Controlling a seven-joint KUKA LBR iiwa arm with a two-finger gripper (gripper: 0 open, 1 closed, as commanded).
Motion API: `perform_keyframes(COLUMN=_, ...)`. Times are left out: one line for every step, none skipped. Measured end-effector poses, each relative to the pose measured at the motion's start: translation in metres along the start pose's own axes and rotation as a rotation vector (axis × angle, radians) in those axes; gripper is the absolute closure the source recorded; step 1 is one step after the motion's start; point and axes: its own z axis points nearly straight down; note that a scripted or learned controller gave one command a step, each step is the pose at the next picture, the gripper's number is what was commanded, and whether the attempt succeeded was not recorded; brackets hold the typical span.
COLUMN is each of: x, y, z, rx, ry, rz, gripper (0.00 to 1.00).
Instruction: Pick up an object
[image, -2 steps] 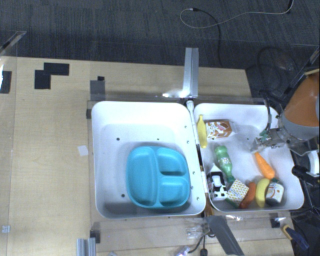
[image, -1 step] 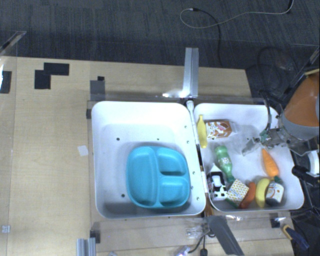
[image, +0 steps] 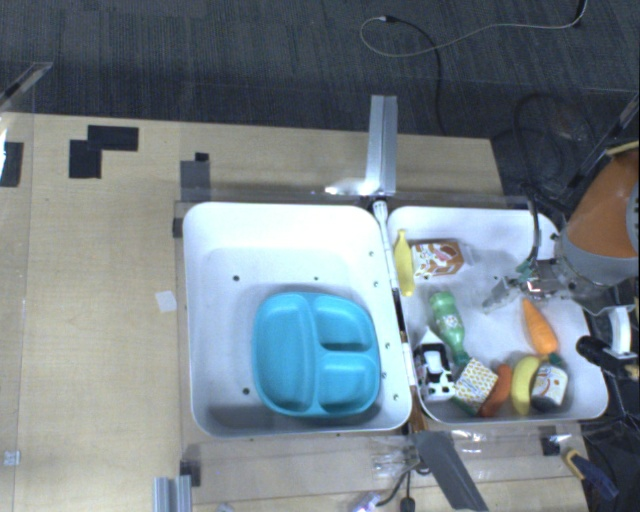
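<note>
Hand (image: 510, 288) low inside right bin (image: 480, 222), near its right wall, under the orange-banded wrist; finger spread cannot be told from this angle, nothing seen between them. Just beside hand, toward the near wall: orange carrot (image: 539, 328). Further that way along the near wall: yellow banana (image: 524, 385), checkered block (image: 475, 381). To its left: green bottle (image: 447, 322), brown packet (image: 437, 258). Well left, in left bin (image: 215, 300): blue divided tray (image: 318, 352)

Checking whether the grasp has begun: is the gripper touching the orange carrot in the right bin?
Cannot tell. In the camera view the gripper sits just above-left of the orange carrot; no gap or contact shows plainly.
</note>
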Motion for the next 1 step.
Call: perform_keyframes(x=0.0013, y=0.0024, z=-0.0094, rx=-0.003, ry=0.001, rz=-0.003, gripper=1.0)
